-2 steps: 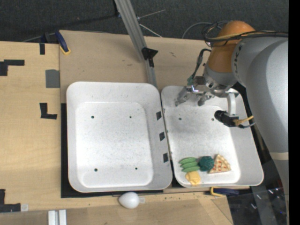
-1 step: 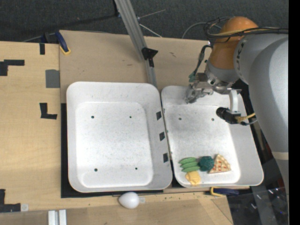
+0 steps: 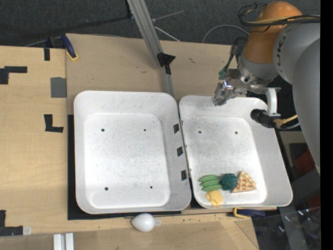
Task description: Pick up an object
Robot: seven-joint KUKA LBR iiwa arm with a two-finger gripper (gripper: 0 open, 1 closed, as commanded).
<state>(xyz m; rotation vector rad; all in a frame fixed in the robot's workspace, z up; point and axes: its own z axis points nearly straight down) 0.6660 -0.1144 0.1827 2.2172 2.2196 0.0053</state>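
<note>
Pincer position: the pincer [image 3: 222,97] hung over the far rim of the right bin [image 3: 270,155], well apart from any object.
Pincer state: could not be told; the tip was small and dark against the rim.
Grasp: nothing was seen held.
Task objects: four small toys lay clustered at the near end of the right bin: a green pod piece [image 3: 209,181], a dark green lump [image 3: 228,180], a yellow piece [image 3: 214,196] and a slice-shaped piece [image 3: 244,183].
Spacing: the pieces touched or lay just beside one another.
Left bin [image 3: 83,139]: bare white floor with small dark dots.
Step in hand, judged: approach; travel along the bin toward the cluster was needed before any descent.
Advice: the slice-shaped piece sat at the cluster's outer edge and offered the freest target; a descent into the middle risked scattering the neighbours.
Hazard: the cluster lay close to the near wall, leaving little room on that side.
Off the bins: a white egg-shaped item [image 3: 143,222] rested on the table [image 3: 31,155] by the left bin's near edge.
Unclear: the identity of the dark green lump and the yellow piece.
Cut off: the arm's upper body, at the right edge.
</note>
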